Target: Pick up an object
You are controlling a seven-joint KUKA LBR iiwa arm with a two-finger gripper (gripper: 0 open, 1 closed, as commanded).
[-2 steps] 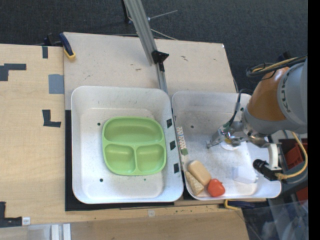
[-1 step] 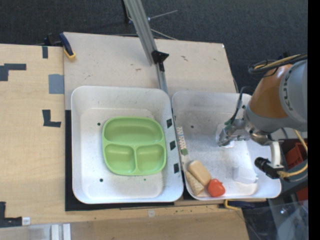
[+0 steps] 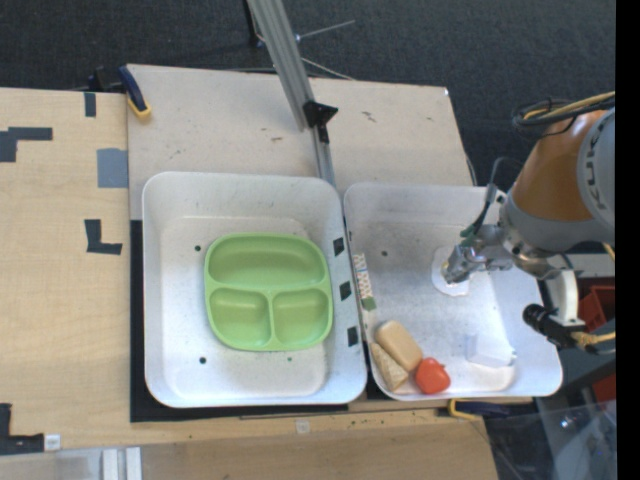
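My gripper [image 3: 458,268] hangs low over the right bin [image 3: 420,203], near its right side, pointing down at a small white round object [image 3: 447,276] that lies just under its tip. A tan bread-like piece [image 3: 397,348] rests at the bin's front left corner, with a small red object [image 3: 432,376] beside it. A white flat piece [image 3: 490,356] lies near the front right corner. The fingers are too small and dark to read.
The left bin [image 3: 165,268] holds a green divided plate [image 3: 268,291]. A grey metal pole [image 3: 285,53] slants in from the top toward the gap between the bins. The arm's orange band [image 3: 565,173] stands over the right bin's right rim.
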